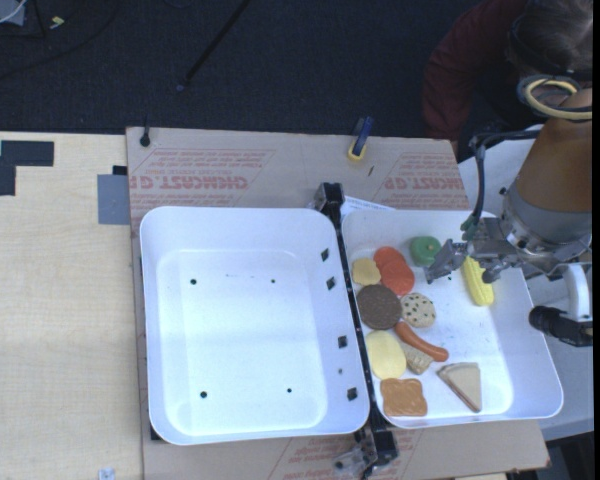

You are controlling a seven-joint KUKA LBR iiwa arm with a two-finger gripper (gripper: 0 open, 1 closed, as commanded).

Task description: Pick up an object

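On the cardboard-covered bench, the right bin (540,393) holds my toy food, and my gripper (467,261), fingers spread with nothing between them, hovers beside the yellow corn (477,281), so I should centre over it before descending.

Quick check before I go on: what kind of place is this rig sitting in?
Probably a robotics lab bench: two shallow white plastic bins clamped on cardboard, plastic toy food in the right bin, and the grey arm's gripper over it.

Toy foods (405,333) in right bin (540,388) — gripper (465,260) apparently above them.
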